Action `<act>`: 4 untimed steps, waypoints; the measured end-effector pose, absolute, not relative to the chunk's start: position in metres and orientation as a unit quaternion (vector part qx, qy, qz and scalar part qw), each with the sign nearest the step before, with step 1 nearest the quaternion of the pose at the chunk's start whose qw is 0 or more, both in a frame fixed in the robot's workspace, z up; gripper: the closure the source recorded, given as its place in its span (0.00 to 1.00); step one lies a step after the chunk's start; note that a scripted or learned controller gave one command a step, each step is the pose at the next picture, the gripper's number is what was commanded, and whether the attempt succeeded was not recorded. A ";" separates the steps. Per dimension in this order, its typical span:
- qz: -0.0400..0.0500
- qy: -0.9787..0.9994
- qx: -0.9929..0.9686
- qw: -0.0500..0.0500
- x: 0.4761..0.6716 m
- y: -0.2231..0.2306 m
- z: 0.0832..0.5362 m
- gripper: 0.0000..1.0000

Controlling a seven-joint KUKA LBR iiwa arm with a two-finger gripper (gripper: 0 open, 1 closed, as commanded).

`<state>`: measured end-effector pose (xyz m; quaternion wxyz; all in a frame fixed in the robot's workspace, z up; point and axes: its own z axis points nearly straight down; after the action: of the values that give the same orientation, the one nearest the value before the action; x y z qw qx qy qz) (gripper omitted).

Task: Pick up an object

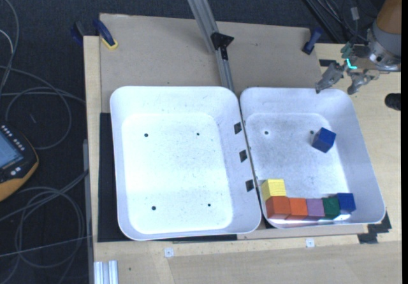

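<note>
While the grey arm (389, 15) reaches in past the far right corner of the right bin (357, 149), its claw (340, 81) hangs just above that bin's far rim with its two fingers spread apart and nothing between them. Inside the right bin, a blue cube (324, 139) lies alone, tilted, on the floor of the bin toward its far right part, below and slightly left of the claw and apart from it. Along the near wall of the same bin sits a row of blocks touching one another: a yellow block (274, 188) at the left end, slightly farther from the wall, with a red block (276, 205) just in front of it, then an orange block (297, 206), a purple block (315, 207), a green block (331, 205) and a smaller blue block (345, 201) at the right end. Just left of the right bin, touching it along a shared edge, stands the left bin (121, 149), its white floor speckled with dark marks. Both bins rest on the wooden table (159, 53), and a metal rail (201, 9) crosses the table behind the seam between them.
</note>
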<state>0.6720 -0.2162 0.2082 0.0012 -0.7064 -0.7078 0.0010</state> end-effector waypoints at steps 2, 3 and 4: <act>0.002 -0.708 -0.707 0.004 0.638 -0.217 0.094 0.00; -0.001 -0.707 -0.707 -0.001 0.642 -0.217 0.112 1.00; -0.001 -0.707 -0.707 0.000 0.641 -0.217 0.111 0.00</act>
<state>0.6413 -0.2174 0.1113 -0.0004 -0.7068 -0.7075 -0.0009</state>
